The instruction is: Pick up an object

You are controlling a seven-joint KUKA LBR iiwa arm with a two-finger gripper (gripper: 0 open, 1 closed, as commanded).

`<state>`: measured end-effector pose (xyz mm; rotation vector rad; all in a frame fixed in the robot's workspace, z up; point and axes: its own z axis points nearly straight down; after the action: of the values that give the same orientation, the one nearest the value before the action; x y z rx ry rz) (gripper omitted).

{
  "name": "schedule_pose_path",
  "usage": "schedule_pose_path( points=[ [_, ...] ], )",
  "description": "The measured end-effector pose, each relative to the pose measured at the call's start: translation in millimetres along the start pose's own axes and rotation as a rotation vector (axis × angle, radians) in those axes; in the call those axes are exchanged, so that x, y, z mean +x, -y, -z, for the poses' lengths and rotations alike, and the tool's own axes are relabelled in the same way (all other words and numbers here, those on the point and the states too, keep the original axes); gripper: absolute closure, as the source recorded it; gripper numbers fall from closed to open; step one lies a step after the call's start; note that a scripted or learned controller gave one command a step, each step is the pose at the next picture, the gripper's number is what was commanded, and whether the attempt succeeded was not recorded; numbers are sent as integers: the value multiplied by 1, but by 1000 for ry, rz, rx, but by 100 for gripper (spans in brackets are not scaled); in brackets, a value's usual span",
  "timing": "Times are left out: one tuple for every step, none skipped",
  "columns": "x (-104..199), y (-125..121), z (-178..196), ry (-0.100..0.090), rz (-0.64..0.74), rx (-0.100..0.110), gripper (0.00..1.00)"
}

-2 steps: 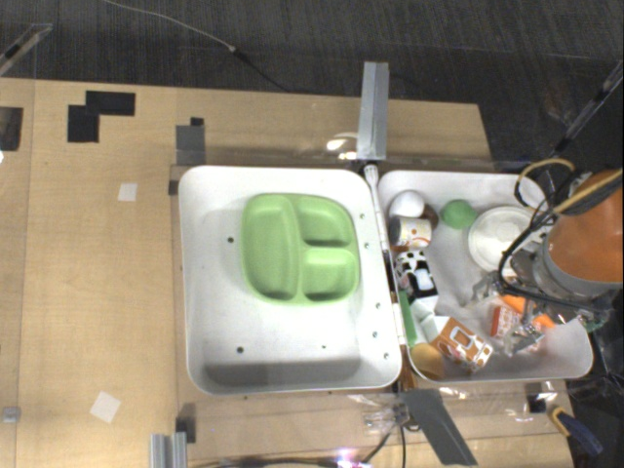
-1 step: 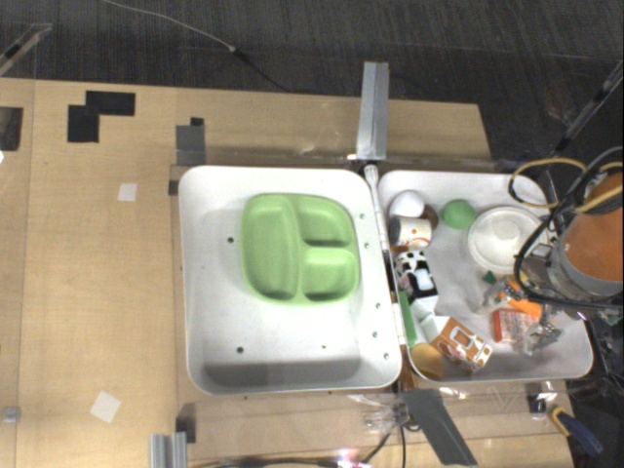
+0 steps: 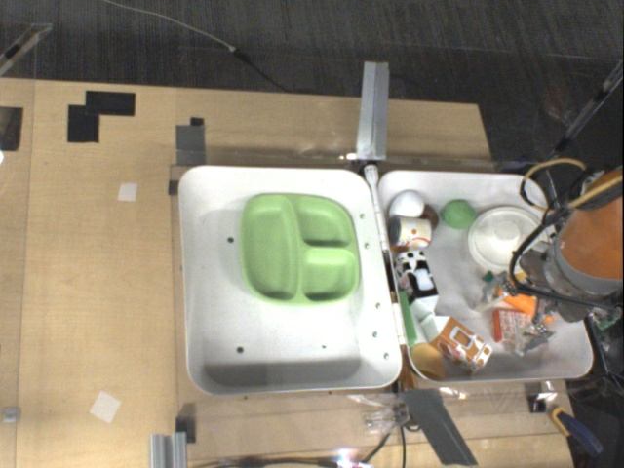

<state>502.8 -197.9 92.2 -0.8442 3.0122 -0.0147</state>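
Observation:
The right bin [image 3: 570, 359] holds several small objects. A white round dish [image 3: 500, 237] and a green ball [image 3: 456, 213] lie toward its back. Along its left wall sit a white ball [image 3: 406, 204], a white and orange figure [image 3: 415, 230] and a black and white toy [image 3: 420, 273]. An orange and white box [image 3: 462, 344] lies at the front. My gripper [image 3: 527, 316] hangs low over the bin's right front, right above an orange and white packet [image 3: 508, 324]. The wrist with its orange band [image 3: 597, 247] hides what lies under it.
The left bin [image 3: 205, 339] holds a green divided plate [image 3: 297, 247]. A metal post [image 3: 373, 110] stands behind the wall between the bins. Black cables [image 3: 546, 178] loop over the right bin's back right corner. A thin green stick [image 3: 407, 322] lies by the divider.

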Motion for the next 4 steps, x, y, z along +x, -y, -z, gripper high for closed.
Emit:
schedule_pose_path(
  points=[
    [-11, -21, 1, 6, -19, 6, 0],
    [-107, -2, -3, 6, -82, -1, 0],
    [-52, 23, -2, 3, -284, -2, 0],
    [3, 6, -1, 6, -423, 0, 0]
  ],
)
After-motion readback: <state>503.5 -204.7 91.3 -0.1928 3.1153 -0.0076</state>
